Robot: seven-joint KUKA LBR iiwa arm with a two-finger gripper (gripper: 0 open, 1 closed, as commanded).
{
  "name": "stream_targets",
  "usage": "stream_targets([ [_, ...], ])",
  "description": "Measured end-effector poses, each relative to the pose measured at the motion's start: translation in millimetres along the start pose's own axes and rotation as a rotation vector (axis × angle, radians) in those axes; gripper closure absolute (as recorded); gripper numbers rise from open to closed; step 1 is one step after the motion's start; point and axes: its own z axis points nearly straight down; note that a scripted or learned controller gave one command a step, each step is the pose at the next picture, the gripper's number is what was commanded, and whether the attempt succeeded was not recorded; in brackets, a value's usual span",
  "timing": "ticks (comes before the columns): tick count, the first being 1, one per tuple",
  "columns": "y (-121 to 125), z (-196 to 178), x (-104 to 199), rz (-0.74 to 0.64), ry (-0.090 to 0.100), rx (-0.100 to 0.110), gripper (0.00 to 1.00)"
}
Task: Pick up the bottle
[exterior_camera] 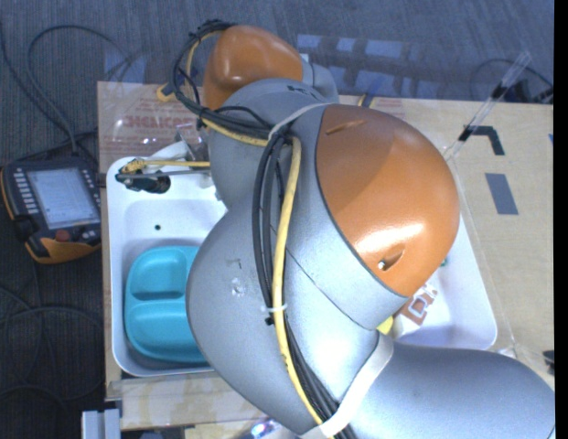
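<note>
Dark grey carpet (46, 80) covers the floor around a pale worktop (512, 273), which bears two shallow white bins side by side. On the carpet to the left lie looping black cables (41, 48) and a teach pendant (55, 204) with a grey screen and an orange edge. Short black tape marks (501, 193) sit on the bare worktop at the right.

The arm (357, 273) is by far the largest thing in view: grey casing with broad orange caps, coming in from the lower right and bending over both bins toward the upper left, with black and yellow cables strapped along it. It hides most of the right bin (471, 323) and the right side of the left bin (165, 222).

The pincer (186, 143) hangs at the far corner of the left bin, largely behind the wrist – whether it is released or clenched cannot be told, and nothing shows in its grasp.

In the near half of the left bin lies a turquoise two-compartment tray (160, 305). In the right bin a red-and-white labelled item (421, 305) peeks from under the arm – whether it is the bottle cannot be told
</note>
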Motion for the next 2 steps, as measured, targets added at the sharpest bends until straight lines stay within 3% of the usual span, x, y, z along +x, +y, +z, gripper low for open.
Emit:
stream_targets([
  [1,-47.0,27.7,4.9,0.079,0.009,-0.001,0.0],
  [2,-47.1,27.8,5.0,0.081,0.009,0.0,0.0],
])
